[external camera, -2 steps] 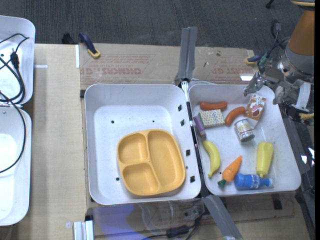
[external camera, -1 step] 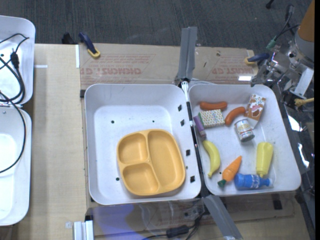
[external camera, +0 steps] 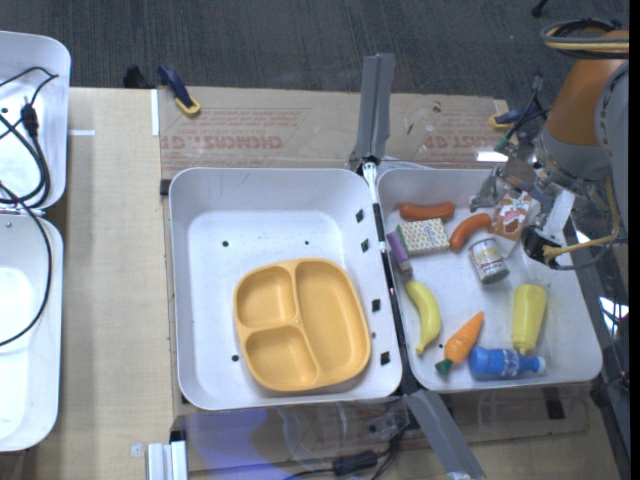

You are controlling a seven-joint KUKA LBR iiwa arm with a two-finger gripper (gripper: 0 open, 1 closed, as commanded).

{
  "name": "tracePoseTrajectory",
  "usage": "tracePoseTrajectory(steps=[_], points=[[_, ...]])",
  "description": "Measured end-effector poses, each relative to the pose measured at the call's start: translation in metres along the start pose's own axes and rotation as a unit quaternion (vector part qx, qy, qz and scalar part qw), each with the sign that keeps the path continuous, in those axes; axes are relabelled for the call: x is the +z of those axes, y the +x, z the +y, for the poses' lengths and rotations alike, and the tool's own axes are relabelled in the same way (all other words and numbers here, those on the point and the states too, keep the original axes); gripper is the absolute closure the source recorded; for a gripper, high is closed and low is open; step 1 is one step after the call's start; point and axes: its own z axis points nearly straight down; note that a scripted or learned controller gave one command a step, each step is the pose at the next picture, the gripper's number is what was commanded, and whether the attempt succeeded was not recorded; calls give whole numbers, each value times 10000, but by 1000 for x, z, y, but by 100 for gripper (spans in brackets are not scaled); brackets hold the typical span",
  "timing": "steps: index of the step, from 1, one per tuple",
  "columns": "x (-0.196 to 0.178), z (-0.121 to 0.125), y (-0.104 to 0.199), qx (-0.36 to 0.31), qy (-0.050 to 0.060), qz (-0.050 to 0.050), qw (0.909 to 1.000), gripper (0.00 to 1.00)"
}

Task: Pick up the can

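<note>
1. The can (external camera: 489,261) lies in the right-hand bin (external camera: 580,363), roughly in its middle, tilted so that its round silver top faces down toward the near edge.
2. The fingers (external camera: 515,213) sit at the end of the arm, above the far right part of that bin. Whether they are released or clenched I cannot tell; the wrist hardware hides their tips.
3. From the fingers, the can lies just a little nearer the camera and slightly left. It looks apart from them, not touching.
4. The can's long axis runs roughly from the fingers toward the near edge of the bin, leaning a bit off vertical in the view.
5. Just left of the fingers are two sausages (external camera: 427,210) and a speckled sponge (external camera: 423,236). Further off, beyond the can, lie a yellow bottle (external camera: 528,316), a carrot (external camera: 462,340) and a blue bottle (external camera: 505,363).
6. My judgement: the coming move is a short shift toward the can, then a descent with the fingers set across its narrow width.
</note>
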Motion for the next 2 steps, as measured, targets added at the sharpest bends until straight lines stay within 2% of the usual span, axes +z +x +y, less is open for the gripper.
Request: tracePoseTrajectory(steps=[1, 2], points=[[63, -24, -2, -36, 0, 7, 10000, 0], [62, -36, -38, 208, -2, 7, 9998, 0]])
